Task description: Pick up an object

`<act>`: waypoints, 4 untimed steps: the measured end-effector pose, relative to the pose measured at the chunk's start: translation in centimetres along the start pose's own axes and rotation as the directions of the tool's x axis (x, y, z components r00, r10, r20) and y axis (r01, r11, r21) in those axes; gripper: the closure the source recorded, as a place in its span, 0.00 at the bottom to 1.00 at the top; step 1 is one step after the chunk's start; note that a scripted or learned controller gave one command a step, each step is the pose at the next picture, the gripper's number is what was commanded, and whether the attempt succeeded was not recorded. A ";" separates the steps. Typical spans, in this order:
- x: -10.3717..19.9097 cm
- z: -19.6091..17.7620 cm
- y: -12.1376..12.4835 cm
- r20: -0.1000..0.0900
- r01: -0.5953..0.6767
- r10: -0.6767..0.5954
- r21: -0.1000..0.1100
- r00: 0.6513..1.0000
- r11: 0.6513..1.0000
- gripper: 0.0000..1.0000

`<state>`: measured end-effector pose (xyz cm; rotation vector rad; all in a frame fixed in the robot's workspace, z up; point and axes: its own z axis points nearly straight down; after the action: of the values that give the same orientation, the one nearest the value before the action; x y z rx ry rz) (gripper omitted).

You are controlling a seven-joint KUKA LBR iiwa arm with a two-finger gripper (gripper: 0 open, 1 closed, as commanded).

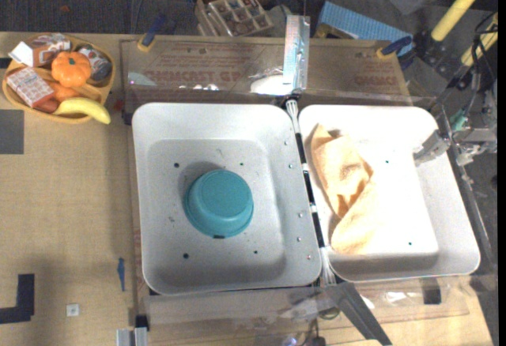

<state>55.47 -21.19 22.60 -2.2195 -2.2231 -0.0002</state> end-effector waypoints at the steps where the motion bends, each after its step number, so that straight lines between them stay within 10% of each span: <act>1: 2.2 10.9 3.6 0.000 0.158 -0.158 0.000 0.987 0.987 0.00; 2: 7.4 13.8 4.0 0.003 0.379 -0.379 -0.004 0.926 0.926 0.00; 3: 6.6 13.8 7.9 0.007 0.597 -0.597 -0.006 0.802 0.802 0.00; 4: 10.3 13.8 10.0 0.008 0.598 -0.598 -0.006 0.801 0.801 0.00</act>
<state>65.46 -10.90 8.78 -1.4101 -2.8178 -0.0031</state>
